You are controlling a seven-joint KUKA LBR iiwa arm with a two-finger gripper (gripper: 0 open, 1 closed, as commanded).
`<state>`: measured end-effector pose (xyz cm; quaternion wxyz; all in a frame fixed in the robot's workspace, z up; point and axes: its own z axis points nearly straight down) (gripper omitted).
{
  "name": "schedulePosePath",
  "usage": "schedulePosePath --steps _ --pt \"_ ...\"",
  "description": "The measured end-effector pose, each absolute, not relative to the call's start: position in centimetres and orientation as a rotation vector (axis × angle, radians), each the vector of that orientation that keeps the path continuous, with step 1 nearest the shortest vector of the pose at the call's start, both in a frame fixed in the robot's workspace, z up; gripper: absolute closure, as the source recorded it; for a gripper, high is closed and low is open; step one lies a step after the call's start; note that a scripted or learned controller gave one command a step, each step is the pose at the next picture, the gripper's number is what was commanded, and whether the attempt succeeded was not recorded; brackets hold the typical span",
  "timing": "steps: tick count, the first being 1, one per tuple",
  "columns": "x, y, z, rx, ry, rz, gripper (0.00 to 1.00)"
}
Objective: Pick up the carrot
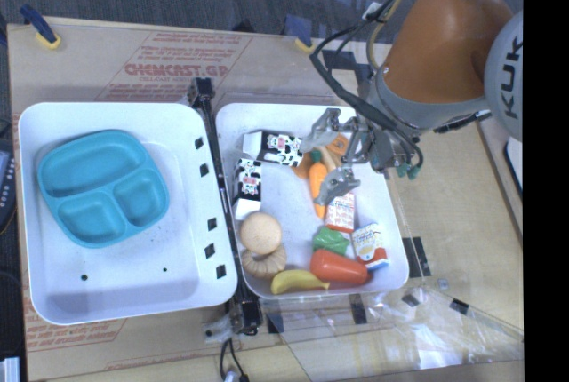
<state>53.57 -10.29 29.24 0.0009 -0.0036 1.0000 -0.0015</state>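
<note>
The carrot (316, 176), orange with a green top, lies in the upper middle of the right bin (391, 220). My gripper (330, 155) hangs low over that bin, reaching in from the right. Its fingers are open; one fingertip (324, 124) is above the carrot and the other (338, 185) is at the carrot's lower right. The carrot rests on the bin floor just left of the line between the fingertips, and part of it is hidden by the gripper. A second orange patch (338, 145) shows under the gripper body.
The right bin also holds two cow-print cartons (283, 147) (248, 180), a round cookie (260, 232), a banana (298, 282), a red pepper (338, 266), a green pepper (331, 240) and a small bottle (341, 213). The left bin (53, 282) holds a blue divided plate (102, 185).
</note>
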Motion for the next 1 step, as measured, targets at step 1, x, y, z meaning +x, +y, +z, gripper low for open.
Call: schedulePosePath --steps 1 --pt "53.72 -14.40 18.92 0.302 3.134 0.000 0.00"
